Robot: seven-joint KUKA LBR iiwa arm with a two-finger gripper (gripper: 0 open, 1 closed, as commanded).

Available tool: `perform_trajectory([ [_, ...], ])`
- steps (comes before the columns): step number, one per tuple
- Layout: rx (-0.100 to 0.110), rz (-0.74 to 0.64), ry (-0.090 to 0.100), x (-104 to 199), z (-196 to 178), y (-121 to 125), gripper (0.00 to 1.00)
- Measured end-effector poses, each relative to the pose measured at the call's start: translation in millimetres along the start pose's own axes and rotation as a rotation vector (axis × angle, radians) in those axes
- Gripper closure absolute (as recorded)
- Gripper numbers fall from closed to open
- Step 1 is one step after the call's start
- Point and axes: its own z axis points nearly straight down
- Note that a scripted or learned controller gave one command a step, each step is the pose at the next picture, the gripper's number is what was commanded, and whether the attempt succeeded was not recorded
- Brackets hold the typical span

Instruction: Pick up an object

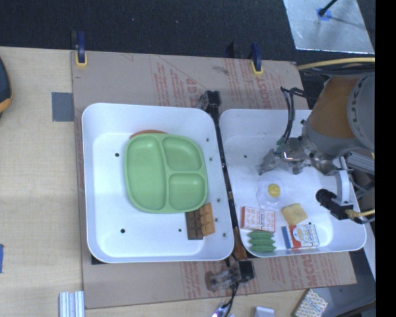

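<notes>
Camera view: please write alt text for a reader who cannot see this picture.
The grey arm's gripper hangs over the right white bin, above a small yellow object, a red-and-white packet and a green item. The left white bin holds a green divided plate and a brown block.

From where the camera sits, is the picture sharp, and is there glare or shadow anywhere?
Camera view: rather soft all over, so print on the small packets is unreadable; the white bins look bright and a little washed out; the green plate casts a faint shadow on its bin; the gripper and arm look blurry; the top background is dark.
</notes>
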Motion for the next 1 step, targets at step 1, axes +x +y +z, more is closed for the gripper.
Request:
perform_trajectory([
  [1,0.011,0.002,0.003,13.9,1.2,-42.8,0.00],
])
